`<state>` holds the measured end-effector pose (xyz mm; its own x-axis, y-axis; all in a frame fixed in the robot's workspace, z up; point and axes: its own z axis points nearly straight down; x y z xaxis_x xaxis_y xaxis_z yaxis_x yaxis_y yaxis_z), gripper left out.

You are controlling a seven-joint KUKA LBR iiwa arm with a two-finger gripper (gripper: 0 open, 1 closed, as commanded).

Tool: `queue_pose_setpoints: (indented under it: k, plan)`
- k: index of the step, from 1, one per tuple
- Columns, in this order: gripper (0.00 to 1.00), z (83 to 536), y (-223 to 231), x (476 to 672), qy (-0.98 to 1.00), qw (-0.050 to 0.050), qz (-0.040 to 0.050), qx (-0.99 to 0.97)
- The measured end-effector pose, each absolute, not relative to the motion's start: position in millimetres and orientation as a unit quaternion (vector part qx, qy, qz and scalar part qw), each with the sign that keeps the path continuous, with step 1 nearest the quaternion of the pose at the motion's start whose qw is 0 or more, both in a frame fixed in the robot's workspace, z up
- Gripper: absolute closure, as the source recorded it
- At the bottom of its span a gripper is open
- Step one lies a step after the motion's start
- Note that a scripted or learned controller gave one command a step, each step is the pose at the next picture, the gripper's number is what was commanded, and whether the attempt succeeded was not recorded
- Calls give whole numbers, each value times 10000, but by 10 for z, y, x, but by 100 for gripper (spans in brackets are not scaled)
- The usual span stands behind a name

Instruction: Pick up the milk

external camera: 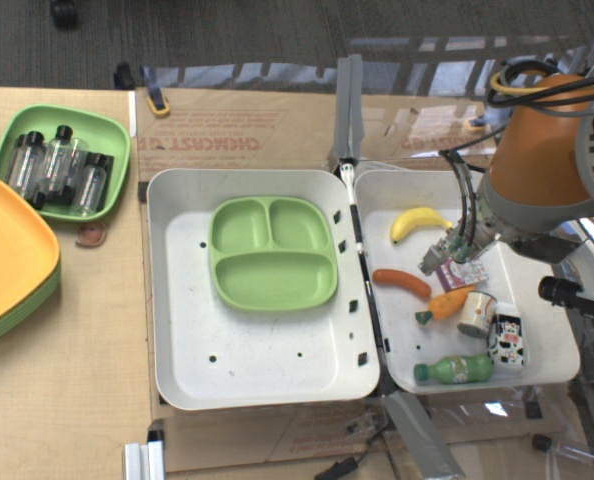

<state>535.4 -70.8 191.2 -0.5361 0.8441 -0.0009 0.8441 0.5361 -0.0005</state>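
Two shallow white bins are set side by side on the tabletop (77,388).

Left bin (177,358): one green divided plate (273,253), laid flat in the upper middle.

Right bin (557,353): a banana (417,222) near the upper left; a red sausage-shaped item (402,282) just below it; an orange carrot-like piece (443,305) near the centre; a small can (475,314) lying just beside the carrot; a green bottle (455,370) lying on its side along the lower wall. The milk (506,339), a small carton with black-and-white patches, is stood near the lower right, just beside the can and above the bottle's cap end.

Pincer (453,257): hung over the right bin, between banana and carrot, apart from the milk. Whether it is spread or pressed together cannot be told.

Outside the bins, at left: a green tray (114,143) holding dark-capped vials (57,171), and stacked orange plates (12,258).
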Motion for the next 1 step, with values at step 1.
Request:
queue_pose_setpoints:
  k: [1]
  plan:
    - [100,1911,-893,5309,8902,1,-6,4556]
